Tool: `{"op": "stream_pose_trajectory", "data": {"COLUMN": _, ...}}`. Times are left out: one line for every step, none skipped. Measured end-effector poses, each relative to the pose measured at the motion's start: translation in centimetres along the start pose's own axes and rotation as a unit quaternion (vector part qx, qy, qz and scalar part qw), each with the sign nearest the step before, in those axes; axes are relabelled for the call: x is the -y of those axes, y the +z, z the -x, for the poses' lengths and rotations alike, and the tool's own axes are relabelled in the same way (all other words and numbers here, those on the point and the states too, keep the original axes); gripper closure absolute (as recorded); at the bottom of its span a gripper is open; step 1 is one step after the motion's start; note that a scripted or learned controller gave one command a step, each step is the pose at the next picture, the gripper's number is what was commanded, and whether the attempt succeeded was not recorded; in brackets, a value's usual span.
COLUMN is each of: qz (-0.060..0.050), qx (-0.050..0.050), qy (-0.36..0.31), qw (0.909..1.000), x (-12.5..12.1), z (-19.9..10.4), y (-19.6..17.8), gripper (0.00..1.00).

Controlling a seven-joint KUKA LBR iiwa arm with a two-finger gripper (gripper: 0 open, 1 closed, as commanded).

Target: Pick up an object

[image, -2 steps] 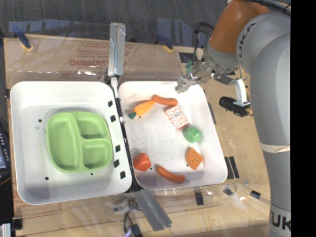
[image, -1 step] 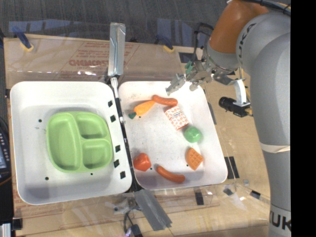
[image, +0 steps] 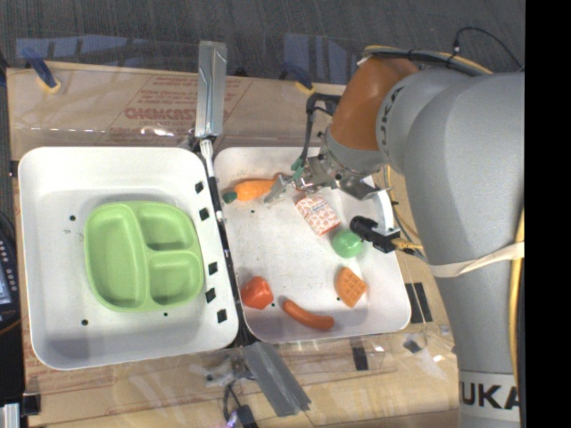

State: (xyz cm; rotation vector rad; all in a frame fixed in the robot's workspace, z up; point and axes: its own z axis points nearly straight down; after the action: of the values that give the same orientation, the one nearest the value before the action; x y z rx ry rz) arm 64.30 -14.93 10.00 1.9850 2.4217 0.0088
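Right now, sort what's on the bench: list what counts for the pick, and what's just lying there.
For the pick, all in the right bin:
carrot
red-and-white carton
green ball
waffle
red pepper
sausage
gripper

Lying about:
green divided plate in the left bin

A green 3-compartment tray (image: 143, 257) lies in the left white bin (image: 45, 239).

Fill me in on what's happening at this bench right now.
The grey arm reaches into the right bin, its gripper low near the carrot and the red-and-white carton. A green ball, waffle piece, sausage and red pepper piece lie loose. The left bin holds a green divided plate.
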Motion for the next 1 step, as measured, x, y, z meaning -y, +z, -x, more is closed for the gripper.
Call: {"op": "stream_pose_trajectory", "data": {"qz": 0.003, "qx": 0.002, "qy": 0.047, "qw": 0.9989, "x": 2.92, "z": -0.99, "y": -0.17, "gripper": 0.0}}
